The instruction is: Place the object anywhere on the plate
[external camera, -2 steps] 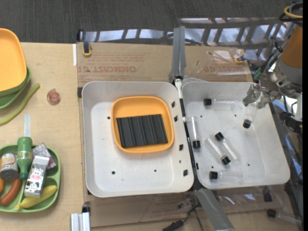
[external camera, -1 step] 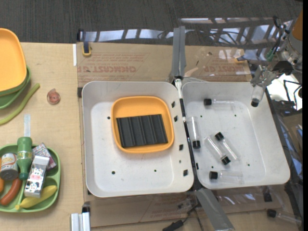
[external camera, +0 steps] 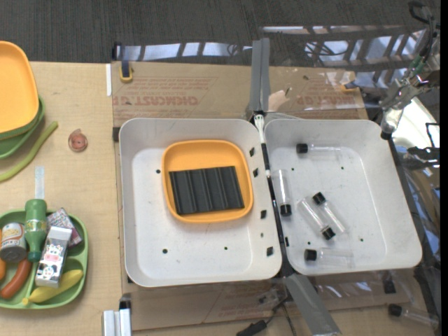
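Where the left bin (external camera: 140, 257) is taken up at its middle by an orange plate (external camera: 203, 148), a dark grey block (external camera: 206, 190) is seen lying flat on that plate. The block is rectangular, with ribs running from its far edge to its near edge, and it is set slightly askew, well within the raised rim. The plate itself is a rounded square and rests on the bin's floor, nearer the far wall than the near one. Just to the right, touching along the shared edge, the right bin (external camera: 378, 243) is found, and five clear vials with black caps are scattered in it: one vial (external camera: 303, 148) near the far wall, one (external camera: 283, 191) beside the left wall, two (external camera: 327, 212) close together at the middle, and one (external camera: 311, 255) by the near wall. Both bins are borne on a sheet of brown cardboard (external camera: 182, 93). Well to the left, on the bench, a green tray (external camera: 70, 292) of toy food and a small bottle is placed at the near side, a small pink disc (external camera: 78, 141) lies farther off, and a stack of orange and green dishes (external camera: 14, 82) is cut by the left edge.
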